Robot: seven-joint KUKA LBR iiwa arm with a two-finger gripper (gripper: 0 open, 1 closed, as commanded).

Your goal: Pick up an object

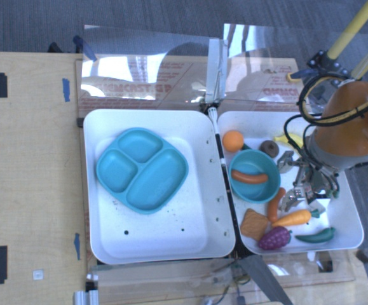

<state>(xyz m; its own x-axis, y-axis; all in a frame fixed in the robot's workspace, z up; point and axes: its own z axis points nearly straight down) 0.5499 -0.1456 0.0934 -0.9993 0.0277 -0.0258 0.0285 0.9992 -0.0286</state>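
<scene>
Here the end effector [300,192] hovers near the right bin's [352,224] crowded far edge.

Pale wood worktop [31,189] with black corner marks and blue tape strips. Grey carpet floor [171,5] beyond. Clear plastic screens [171,62] upright at back, catching bright glare.

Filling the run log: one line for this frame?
arm: over right bin | gripper: low beside carrot, nothing visibly held | sausage: in blue bowl | blue plate: left bin
</scene>
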